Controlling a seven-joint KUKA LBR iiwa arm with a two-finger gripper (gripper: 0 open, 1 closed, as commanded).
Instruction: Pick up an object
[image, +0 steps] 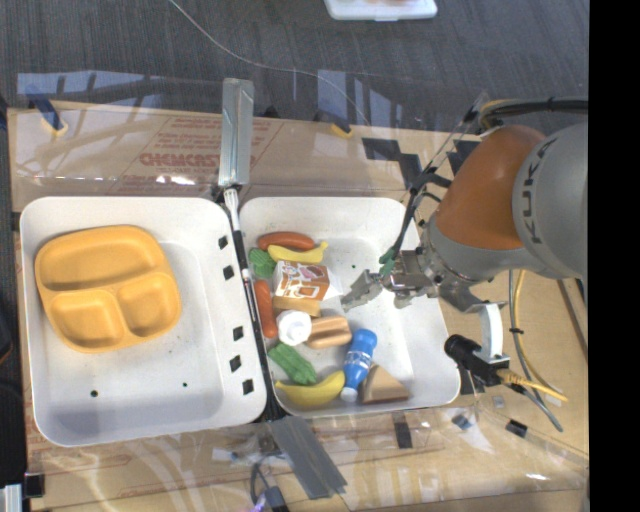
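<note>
Bare bin floor (375, 250) beside hand (362, 290)

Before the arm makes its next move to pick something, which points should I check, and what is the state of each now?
1. Tool is over the right bin: ok.
2. Nothing is carried by the tool: cannot tell.
3. Bare floor lies under the tool for going down: ok.
4. Nearest target, the juice carton, is free of the tool: ok.
5. Toys are separated enough for a clean grasp: not ok; the blue bottle, banana and bread wedge crowd together.
6. Yellow tray is out of the way, in the left bin: ok.
</note>
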